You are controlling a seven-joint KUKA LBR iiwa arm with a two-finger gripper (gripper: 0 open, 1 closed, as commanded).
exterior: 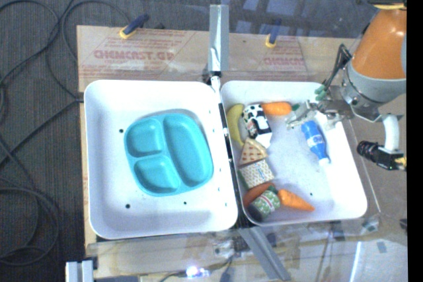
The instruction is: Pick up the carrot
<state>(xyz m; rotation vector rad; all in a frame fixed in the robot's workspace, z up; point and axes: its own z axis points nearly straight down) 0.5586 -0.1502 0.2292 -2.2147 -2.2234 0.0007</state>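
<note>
An orange carrot (pixel 276 108) lies at the back of the right bin (pixel 344 172), pointing left to right. A second orange carrot-shaped piece (pixel 295 201) rests near the bin's front edge, its tip to the right. My gripper (pixel 303 116) hangs low over the back of the right bin, just right of the back carrot's end and above the top of a blue bottle (pixel 315 140). Nothing shows held in it. The grey arm with its orange band (pixel 383 43) comes in from the right.
The right bin also holds a banana (pixel 234 122), a black-and-white toy (pixel 254 121), a sandwich wedge (pixel 252 152), a checked block (pixel 256 173) and a green-and-red item (pixel 263 203). A blue divided tray (pixel 169 152) sits in the left bin (pixel 106 115).
</note>
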